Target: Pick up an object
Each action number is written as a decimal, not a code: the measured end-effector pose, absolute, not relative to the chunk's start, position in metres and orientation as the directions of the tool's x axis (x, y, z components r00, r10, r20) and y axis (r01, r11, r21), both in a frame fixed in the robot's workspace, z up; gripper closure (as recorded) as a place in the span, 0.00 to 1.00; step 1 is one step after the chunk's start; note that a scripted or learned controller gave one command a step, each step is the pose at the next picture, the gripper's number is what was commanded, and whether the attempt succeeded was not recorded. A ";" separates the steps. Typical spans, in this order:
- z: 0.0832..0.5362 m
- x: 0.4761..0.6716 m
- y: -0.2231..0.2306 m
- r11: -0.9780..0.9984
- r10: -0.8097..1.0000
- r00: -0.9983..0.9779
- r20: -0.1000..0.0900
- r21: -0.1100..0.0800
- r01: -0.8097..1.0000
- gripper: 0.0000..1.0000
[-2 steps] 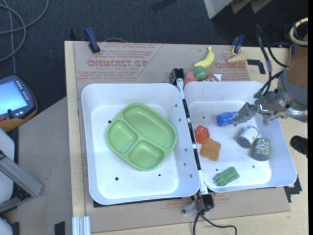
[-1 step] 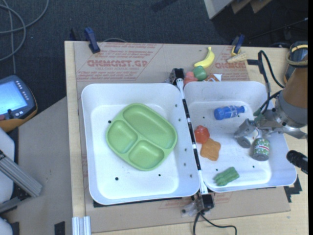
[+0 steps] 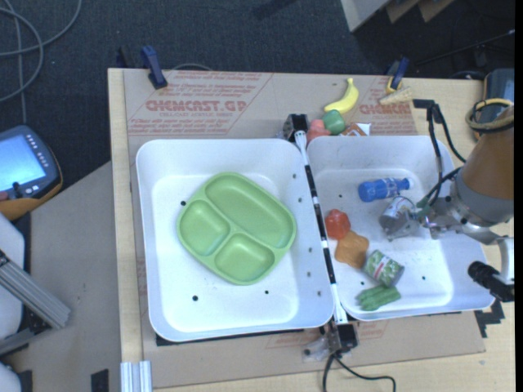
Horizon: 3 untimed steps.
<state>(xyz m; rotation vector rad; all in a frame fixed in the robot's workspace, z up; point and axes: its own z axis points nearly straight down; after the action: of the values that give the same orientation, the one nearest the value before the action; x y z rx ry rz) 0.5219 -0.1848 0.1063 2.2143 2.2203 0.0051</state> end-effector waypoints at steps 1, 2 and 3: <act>0.084 0.576 -0.135 0.006 1.000 -0.006 -0.001 0.005 1.000 0.00; 0.085 0.629 -0.136 0.003 1.000 -0.003 -0.002 0.006 1.000 0.00; 0.085 0.602 -0.122 0.000 1.000 0.000 0.001 -0.004 1.000 0.00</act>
<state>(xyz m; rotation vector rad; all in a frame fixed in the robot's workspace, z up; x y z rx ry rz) 0.6023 -0.1225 0.0847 2.2243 2.2235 -0.0027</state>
